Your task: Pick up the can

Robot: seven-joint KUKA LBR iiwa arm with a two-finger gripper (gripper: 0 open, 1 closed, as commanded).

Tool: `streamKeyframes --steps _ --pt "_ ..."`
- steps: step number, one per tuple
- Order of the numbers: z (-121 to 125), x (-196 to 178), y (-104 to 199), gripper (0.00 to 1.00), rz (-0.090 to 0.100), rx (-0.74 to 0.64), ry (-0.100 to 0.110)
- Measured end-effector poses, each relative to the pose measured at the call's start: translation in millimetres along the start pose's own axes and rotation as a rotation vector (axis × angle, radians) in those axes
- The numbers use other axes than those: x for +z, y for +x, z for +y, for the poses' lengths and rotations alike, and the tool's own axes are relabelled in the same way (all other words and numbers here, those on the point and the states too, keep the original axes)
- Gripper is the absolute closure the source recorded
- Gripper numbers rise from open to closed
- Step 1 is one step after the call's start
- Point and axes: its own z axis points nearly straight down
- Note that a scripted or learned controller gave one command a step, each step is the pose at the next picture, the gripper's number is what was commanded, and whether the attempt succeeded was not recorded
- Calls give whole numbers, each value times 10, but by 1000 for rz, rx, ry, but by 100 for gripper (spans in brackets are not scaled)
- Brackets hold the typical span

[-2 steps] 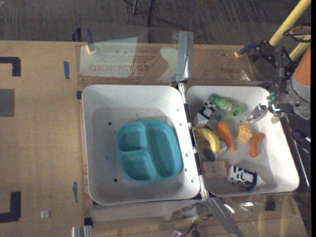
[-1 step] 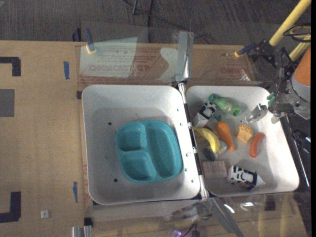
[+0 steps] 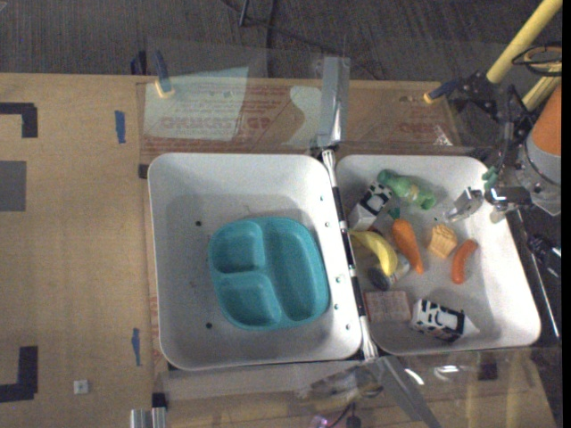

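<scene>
The can [image 3: 438, 320] is short with a black-and-white cow pattern. It lies on its side near the front of the right bin [image 3: 522, 315]. My gripper [image 3: 467, 203] hangs over the back right part of that bin, well behind the can and apart from it. The gripper is open, with nothing between its silver fingers. The grey arm with its orange band [image 3: 546, 127] comes in from the right edge.
Around the can lie a brown square block [image 3: 386, 306], a banana [image 3: 378, 250], a carrot [image 3: 408, 243], an orange sausage [image 3: 462, 261], a tan cube [image 3: 442, 240], a green bottle [image 3: 407, 189] and a cow-patterned carton [image 3: 375, 203]. The left bin [image 3: 178, 194] holds a teal divided plate [image 3: 268, 272].
</scene>
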Motion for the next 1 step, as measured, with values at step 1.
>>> streamKeyframes --steps 1 --pt "-455 820 -87 0 7 51 -5"
